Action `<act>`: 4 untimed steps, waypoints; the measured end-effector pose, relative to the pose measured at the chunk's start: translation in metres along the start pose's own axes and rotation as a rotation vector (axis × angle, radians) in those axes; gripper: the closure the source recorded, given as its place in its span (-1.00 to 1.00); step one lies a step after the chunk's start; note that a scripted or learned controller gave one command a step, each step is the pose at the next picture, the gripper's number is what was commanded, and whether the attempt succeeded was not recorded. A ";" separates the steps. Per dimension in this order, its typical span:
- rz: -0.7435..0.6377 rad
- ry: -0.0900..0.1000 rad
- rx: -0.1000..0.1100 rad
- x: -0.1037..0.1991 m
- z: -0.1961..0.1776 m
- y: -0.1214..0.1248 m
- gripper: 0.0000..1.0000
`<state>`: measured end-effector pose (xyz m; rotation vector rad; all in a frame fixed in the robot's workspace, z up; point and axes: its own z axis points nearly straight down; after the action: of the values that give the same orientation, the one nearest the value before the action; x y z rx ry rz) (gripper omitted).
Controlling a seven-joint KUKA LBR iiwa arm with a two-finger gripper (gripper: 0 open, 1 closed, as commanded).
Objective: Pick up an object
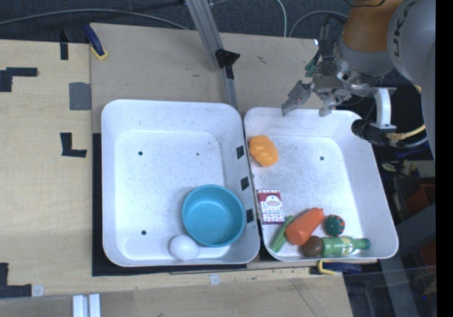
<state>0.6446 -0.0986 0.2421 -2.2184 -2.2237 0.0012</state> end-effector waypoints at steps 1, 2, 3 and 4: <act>0.000 0.000 0.000 0.000 0.000 0.000 -1.00; -0.001 0.000 0.006 0.003 0.063 0.005 -1.00; 0.000 -0.001 0.006 0.000 0.118 0.013 -1.00; 0.000 -0.001 0.003 0.001 0.156 0.012 -1.00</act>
<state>0.6562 -0.0980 0.0861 -2.2174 -2.2229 0.0062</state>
